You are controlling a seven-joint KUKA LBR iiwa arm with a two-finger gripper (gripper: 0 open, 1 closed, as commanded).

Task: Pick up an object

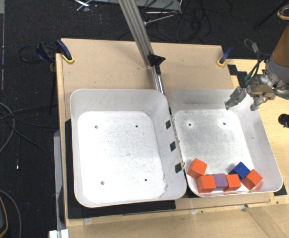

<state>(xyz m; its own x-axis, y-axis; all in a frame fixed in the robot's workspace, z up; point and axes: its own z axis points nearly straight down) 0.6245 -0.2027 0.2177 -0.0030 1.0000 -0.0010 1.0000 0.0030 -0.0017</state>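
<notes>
- Camera view showed you the claw [247, 99] at the right bin's [266, 143] two o'clock rim, its two fingers spread apart with nothing between them.
- The blocks lay huddled at that bin's five o'clock corner: an orange block [197, 167] at the cluster's ten o'clock, then a row of orange [206, 183], purple [220, 181] and orange [233, 181], with a blue block [241, 169] and another orange one [252, 179] at the row's three o'clock end.
- You would have done best, I judge, to aim for the lone orange block, since it had free sides for the fingers.
- The left bin [80, 148] held no blocks.
- The arm's upper part was cut off at three o'clock, and you could not tell the claw's height above the tabletop [109, 68].
</notes>
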